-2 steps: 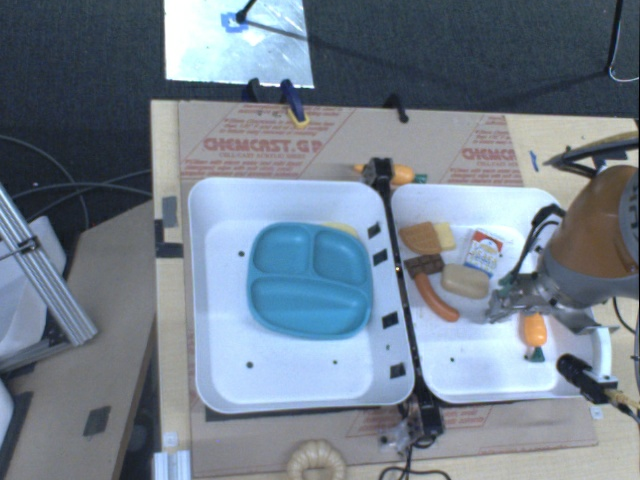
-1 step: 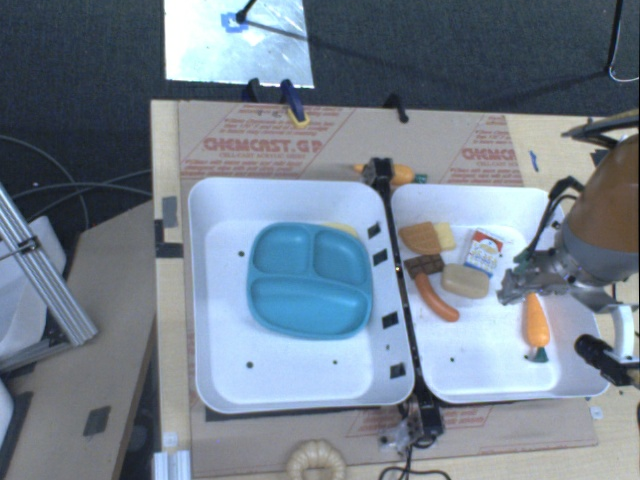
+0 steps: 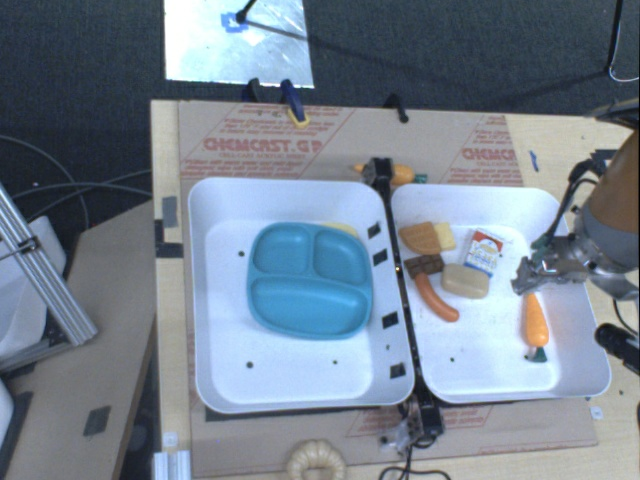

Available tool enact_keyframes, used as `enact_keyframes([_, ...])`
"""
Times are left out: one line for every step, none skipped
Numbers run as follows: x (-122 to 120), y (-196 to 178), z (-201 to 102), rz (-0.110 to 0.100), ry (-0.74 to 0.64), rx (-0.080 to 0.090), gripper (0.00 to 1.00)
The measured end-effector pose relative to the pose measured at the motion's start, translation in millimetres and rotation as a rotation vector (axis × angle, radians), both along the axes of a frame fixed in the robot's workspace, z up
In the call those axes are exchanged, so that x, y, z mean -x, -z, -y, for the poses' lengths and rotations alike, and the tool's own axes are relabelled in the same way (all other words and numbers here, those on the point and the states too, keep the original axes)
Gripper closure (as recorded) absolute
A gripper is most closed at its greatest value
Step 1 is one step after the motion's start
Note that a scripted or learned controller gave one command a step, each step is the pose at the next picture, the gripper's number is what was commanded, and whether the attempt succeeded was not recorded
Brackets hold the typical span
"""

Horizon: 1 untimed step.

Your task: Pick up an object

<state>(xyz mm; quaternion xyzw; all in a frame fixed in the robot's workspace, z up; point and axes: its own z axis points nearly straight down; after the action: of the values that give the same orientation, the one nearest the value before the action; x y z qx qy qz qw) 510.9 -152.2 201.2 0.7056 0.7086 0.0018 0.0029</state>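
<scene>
- A tan cardboard sheet (image 3: 430,133) printed with red lettering covers the bench, with dark carpet (image 3: 80,58) beyond it and a shiny silver sheet (image 3: 215,38) lying on that carpet.
- Two shallow white bins sit side by side on the cardboard; the right bin (image 3: 480,368) serves as landmark here, its smooth plastic floor dotted with small dark holes.
- Left of the right bin, the left bin (image 3: 225,368) carries a matte blue divided plate (image 3: 308,278) with rounded corners.
- Inside the right bin, near its near-right corner, lies a tapered orange carrot (image 3: 536,321) with a green tip.
- Toward that bin's left side rest a reddish sausage (image 3: 437,297), a brown block (image 3: 424,265), a wedge of yellow cheese (image 3: 424,236), a pale rounded lump (image 3: 466,281) and a small white carton (image 3: 484,252) with red and blue print.
- The grey metal gripper (image 3: 530,276) hangs over the right bin's right side, just above the carrot's upper end; whether it is released or clenched cannot be told, and nothing is seen between its fingers.
</scene>
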Motion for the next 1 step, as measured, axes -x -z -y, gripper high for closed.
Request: enact_keyframes([-1.6, -24.8, 0.1, -0.002, 0.000, -0.001, 1.00])
